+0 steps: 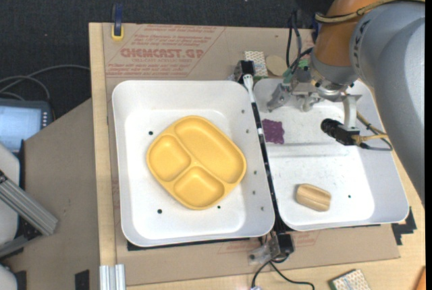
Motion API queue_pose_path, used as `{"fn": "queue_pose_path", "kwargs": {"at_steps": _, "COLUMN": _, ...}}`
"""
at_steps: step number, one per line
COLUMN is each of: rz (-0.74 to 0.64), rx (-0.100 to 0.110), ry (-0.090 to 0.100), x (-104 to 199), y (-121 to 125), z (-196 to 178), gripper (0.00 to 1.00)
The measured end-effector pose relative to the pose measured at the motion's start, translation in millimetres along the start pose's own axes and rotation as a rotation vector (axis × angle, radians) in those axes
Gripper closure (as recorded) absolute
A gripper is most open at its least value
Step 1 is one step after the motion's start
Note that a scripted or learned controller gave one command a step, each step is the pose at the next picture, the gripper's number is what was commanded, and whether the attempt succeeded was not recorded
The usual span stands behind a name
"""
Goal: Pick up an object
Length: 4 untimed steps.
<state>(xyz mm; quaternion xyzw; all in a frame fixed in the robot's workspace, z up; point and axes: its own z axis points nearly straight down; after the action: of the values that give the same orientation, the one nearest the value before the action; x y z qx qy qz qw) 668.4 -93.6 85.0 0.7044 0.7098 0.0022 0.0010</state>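
1. Yellow, three-compartment plate (196, 160) is seen lying flat in the left bin (128, 106), near its middle.
2. In the right bin (385, 204), a tan bread-like piece (313, 197) is found at 6 o'clock and a small purple object (273, 130) at 9 o'clock, well apart.
3. The jaws (297, 96) are seen at the right bin's 12 o'clock edge, over the worktop (175, 49); whether they are wide or narrow cannot be told, and nothing is seen between them.

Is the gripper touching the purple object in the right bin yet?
Apart. The camera view shows the gripper near the right bin's far edge, with bare white floor between it and the purple object.
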Motion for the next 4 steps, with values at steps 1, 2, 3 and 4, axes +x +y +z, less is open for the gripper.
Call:
{"fn": "queue_pose_path", "kwargs": {"at_steps": 1, "rz": 0.012, "rx": 0.011, "ry": -0.001, "x": -42.6, "y": -58.8, "z": 0.2, "gripper": 0.00}}
{"fn": "queue_pose_path", "kwargs": {"at_steps": 2, "rz": 0.003, "rx": -0.001, "ry": -0.002, "x": 4.8, "y": 1.0, "z": -0.3, "gripper": 0.00}}
{"fn": "queue_pose_path", "kwargs": {"at_steps": 3, "rz": 0.018, "rx": 0.013, "ry": -0.002, "x": -88.2, "y": -107.6, "z": -0.3, "gripper": 0.00}}
{"fn": "queue_pose_path", "kwargs": {"at_steps": 4, "rz": 0.001, "rx": -0.002, "ry": -0.002, "x": 4.5, "y": -39.8, "z": -0.3, "gripper": 0.00}}
